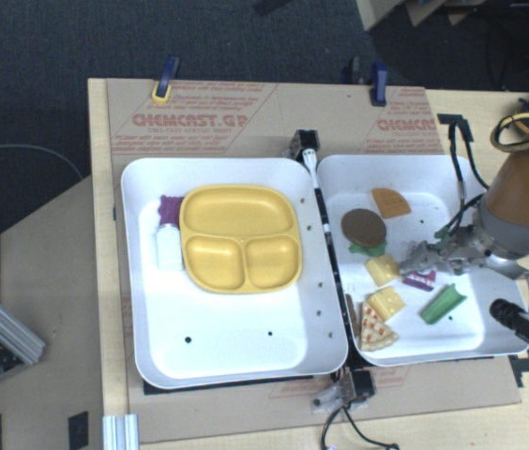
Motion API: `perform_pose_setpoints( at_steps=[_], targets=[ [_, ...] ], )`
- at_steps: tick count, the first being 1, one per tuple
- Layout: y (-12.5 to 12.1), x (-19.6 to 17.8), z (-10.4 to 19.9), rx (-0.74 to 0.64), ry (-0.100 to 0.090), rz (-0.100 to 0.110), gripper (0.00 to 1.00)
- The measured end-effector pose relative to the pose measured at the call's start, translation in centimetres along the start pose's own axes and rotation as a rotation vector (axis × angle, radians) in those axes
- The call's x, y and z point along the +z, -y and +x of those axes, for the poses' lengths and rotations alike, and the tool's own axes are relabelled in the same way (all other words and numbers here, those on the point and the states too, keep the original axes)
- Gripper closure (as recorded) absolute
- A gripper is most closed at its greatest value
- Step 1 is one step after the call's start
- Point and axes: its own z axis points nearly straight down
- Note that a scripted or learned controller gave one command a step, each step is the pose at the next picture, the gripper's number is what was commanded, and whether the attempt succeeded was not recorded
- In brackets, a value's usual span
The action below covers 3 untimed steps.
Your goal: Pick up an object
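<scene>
My fingers are low in the right bin, spread unclear; I should centre over the purple piece, avoid the green block.

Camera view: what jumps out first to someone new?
The big yellow divided plate in the left bin dominates. Next, the clutter of toy food in the right bin: a brown patty, cheese pieces, a pizza slice and a green piece. The tool reaches in from the right, low over that pile.
</scene>
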Motion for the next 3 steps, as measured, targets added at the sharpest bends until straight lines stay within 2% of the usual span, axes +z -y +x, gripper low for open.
perform_pose_setpoints(
  at_steps=[1,2,3],
  targets=[
    [-0.3,-1.5,-0.2,0.0,0.008,-0.015,1.0],
    [-0.8,-7.7,-0.8,0.0,0.009,-0.007,1.0],
    [-0.6,-12.2,-0.2,0.0,0.007,-0.005,1.0]
  ],
)
